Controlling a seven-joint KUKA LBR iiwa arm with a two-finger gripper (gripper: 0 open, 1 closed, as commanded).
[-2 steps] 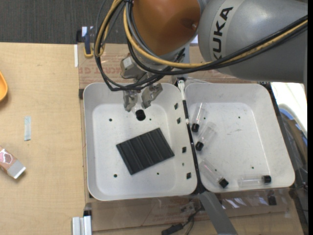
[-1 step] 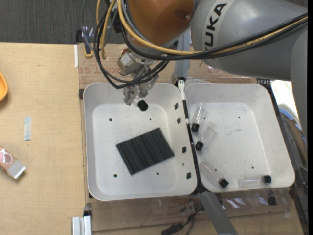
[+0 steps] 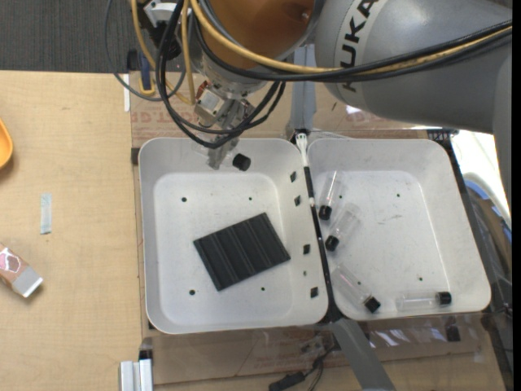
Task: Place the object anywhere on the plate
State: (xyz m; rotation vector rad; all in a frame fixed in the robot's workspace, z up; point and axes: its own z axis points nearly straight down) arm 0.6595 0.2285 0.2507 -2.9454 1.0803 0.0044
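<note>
The bench (image 3: 73, 137) is smooth, matte, pale tan wood. Past its far edge lies dark woven flooring (image 3: 57, 15). At the left edge an orange rounded rim (image 3: 3, 153) pokes into view. To its right a small flat grey strip (image 3: 45, 214) lies on the wood. Nearer, a small wrapped block (image 3: 18, 272), white with a reddish print, lies at a slant.

The left bin (image 3: 163, 300) is shallow glossy white plastic with rounded corners. On its floor lies the plate (image 3: 242, 251), a black rectangular slab with lengthwise ridges, turned askew. At the bin's far wall hangs the gripper (image 3: 218, 160), of grey metal; I cannot tell whether it is released or clenched. Just to its right sits the small black object (image 3: 241, 162), blocky, at the foot of the far wall and well apart from the plate. Yellow and black cables (image 3: 175, 63) loop above the gripper. The glossy grey arm (image 3: 407, 47) with its orange band (image 3: 256, 6) fills the far right.

The right bin (image 3: 468, 243) touches the left one. Two clear tubes with black caps (image 3: 327, 200) (image 3: 342, 226) lie near its left wall. A loose black cap (image 3: 372, 304) and a third capped tube (image 3: 423, 300) lie along its near edge.
</note>
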